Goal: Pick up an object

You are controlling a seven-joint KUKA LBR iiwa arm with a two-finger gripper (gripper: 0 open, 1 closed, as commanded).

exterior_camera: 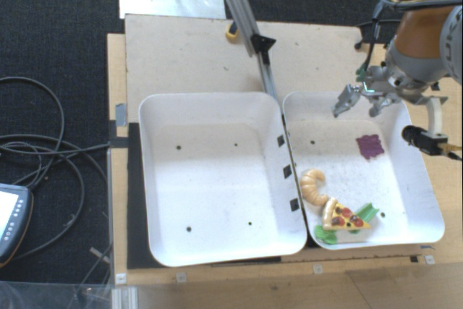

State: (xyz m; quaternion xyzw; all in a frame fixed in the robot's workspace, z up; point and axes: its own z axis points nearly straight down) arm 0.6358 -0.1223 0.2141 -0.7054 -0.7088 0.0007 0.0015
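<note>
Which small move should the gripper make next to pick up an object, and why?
Probably move toward the camera and lower over the purple toy. The gripper hangs open with nothing between its fingers above the right bin, and that toy is nearest and lies alone, while the croissant and pizza slice sit close together.

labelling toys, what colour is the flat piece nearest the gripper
Purple: the flat toy in the right bin, seen in the camera view.
</note>
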